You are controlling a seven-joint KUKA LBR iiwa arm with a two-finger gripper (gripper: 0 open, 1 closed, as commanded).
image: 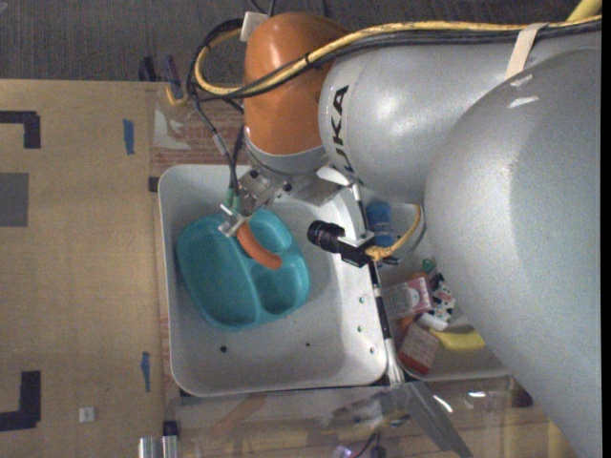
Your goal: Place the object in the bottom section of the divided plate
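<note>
Arm: grey KUKA w/ orange band, reaching in from right, filling upper right of view. Yellow and black cables looped over band and along arm.

Gripper: below wrist, over upper edge of plate, tips just at plate rim. Jaw state: can't tell, too small and blurred.

Divided plate: teal, compartmented, lying in left white bin, toward bin's upper left. Dividing ridge visible; exact count of sections unclear.

Object: orange, elongated, slightly curved, carrot-like. Lies slantwise in upper-right compartment of plate as seen, one end up near gripper tips, other end toward plate centre. Touching tips or just beside: can't tell. Not seen clamped betw. them.

Black cylindrical part: sticks out near bin's right wall, right of plate, w/ yellow fitting beside it.

Right bin: mostly hidden under arm. Contents visible: blue item, red-and-white item, reddish packet, yellow piece, small black-and-white item.

Bench: tan surface left of bins, w/ black corner marks, blue tape bits.
</note>
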